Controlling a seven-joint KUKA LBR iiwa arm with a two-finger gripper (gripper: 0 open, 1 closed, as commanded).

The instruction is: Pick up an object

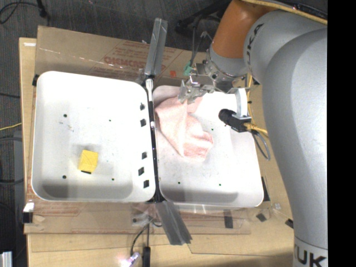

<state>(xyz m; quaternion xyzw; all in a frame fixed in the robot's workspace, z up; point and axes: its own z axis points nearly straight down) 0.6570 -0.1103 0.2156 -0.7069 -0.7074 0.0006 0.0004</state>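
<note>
Your likeliest target, the pink cloth [181, 128], lies crumpled in the right bin [245, 188], bunched against that bin's left wall and reaching from near its far edge down towards its middle. One upper corner of the cloth rises to the gripper [189, 90], which sits over the far left corner of the right bin. You can see cloth gathered at the fingertips, so the claw looks clenched on that corner, with the rest of the fabric draping down and resting on the bin floor.

Behind the gripper you see the orange band [236, 29] above the wrist, and the grey arm [295, 121] fills the right side of the bench, covering the right bin's right wall. A black fitting with a cable [236, 121] hangs from the arm just beside the cloth's right edge.

In the left bin [50, 88] you have a small yellow block [88, 161], lying near the near left corner, well apart from the cloth. The two bins touch along a shared middle edge, where a grey bar [156, 49] runs towards the far side of the bench. Brown cardboard [100, 49] lies under both bins.
</note>
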